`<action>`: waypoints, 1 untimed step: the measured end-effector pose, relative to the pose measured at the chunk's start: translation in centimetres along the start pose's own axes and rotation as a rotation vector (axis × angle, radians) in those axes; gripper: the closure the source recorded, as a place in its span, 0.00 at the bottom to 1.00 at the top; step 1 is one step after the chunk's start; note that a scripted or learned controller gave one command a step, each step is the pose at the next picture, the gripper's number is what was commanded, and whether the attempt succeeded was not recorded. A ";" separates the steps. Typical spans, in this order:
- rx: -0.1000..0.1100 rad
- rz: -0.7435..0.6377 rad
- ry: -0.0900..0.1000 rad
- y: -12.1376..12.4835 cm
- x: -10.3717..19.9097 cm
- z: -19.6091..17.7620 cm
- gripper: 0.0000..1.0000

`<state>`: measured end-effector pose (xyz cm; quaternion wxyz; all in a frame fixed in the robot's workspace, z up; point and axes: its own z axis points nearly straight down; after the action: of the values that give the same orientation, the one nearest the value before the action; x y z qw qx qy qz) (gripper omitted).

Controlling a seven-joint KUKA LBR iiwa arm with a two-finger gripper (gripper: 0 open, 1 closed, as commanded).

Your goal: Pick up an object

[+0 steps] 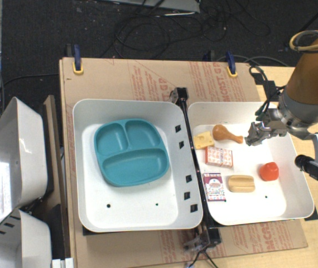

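Your claw (pixel 255 136) hangs inside the right bin (pixel 298 202), near its far rim; its state cannot be told. The drumstick (pixel 226 133) lies just left of the claw, apart.

I count two white bins (pixel 86 149), the left one (pixel 86 149) bearing one teal divided plate (pixel 131 152). The right one (pixel 293 205) bears six items: one drumstick (pixel 226 133), one cheese wedge (pixel 203 140), two small cartons (pixel 219 157), one bread roll (pixel 241 183), one red piece (pixel 269 171).
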<state>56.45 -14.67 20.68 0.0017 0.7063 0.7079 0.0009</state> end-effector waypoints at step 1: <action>0.005 -0.005 0.003 -0.1 4.9 0.2 1.00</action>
<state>56.30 -9.80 20.49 -0.0010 0.7044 0.7098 0.0002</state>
